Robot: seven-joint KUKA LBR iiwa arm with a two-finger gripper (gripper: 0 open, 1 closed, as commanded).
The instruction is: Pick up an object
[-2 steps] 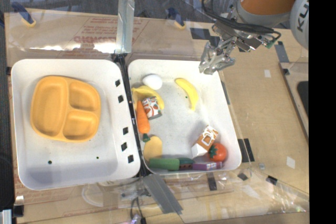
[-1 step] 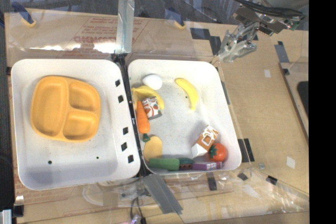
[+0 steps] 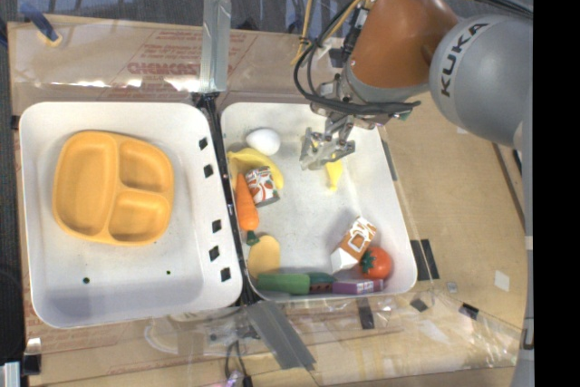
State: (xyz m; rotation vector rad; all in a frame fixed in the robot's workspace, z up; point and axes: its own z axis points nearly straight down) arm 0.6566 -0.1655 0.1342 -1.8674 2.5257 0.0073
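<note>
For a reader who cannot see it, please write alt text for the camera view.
The gripper hangs over the right bin, just above a small yellow piece, among toy foods: an egg, a carrot and a tomato. The left bin holds a yellow divided tray.

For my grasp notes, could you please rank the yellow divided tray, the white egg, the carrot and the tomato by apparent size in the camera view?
1. Yellow divided tray, by far the largest.
2. Carrot, long and thin.
3. White egg and tomato look about alike; I would not rank one above the other.
</note>
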